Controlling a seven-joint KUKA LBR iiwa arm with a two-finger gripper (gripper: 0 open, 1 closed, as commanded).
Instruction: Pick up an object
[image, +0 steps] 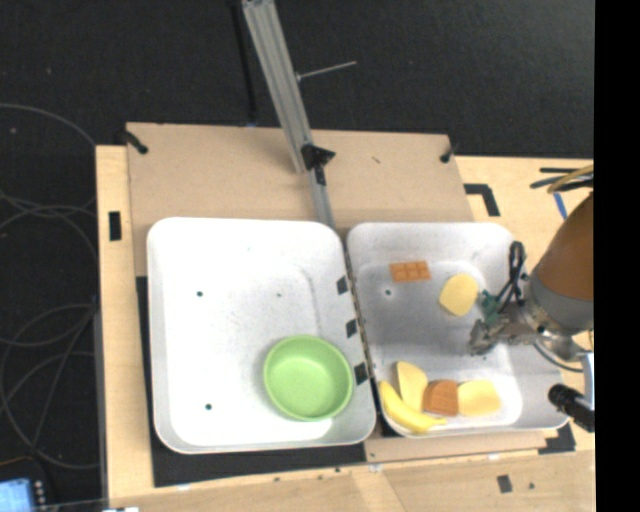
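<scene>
The right bin (420, 250) holds a small orange waffle-like block (409, 271), a pale yellow round piece (459, 294), and along its front edge a banana (400, 408), a yellow piece (411, 378), a brown-orange block (440, 397) and a yellow block (479, 398). My gripper (484, 335) hangs over the right part of this bin, just right of and below the pale yellow round piece, and nothing shows between its fingers. A green bowl (308, 376) sits in the left bin (220, 290) near its front right corner.
A grey metal pole (287, 95) runs from the top down to the seam between the bins. The arm's orange band (572, 255) stands at the right edge. Cardboard (280, 170) lies behind the bins.
</scene>
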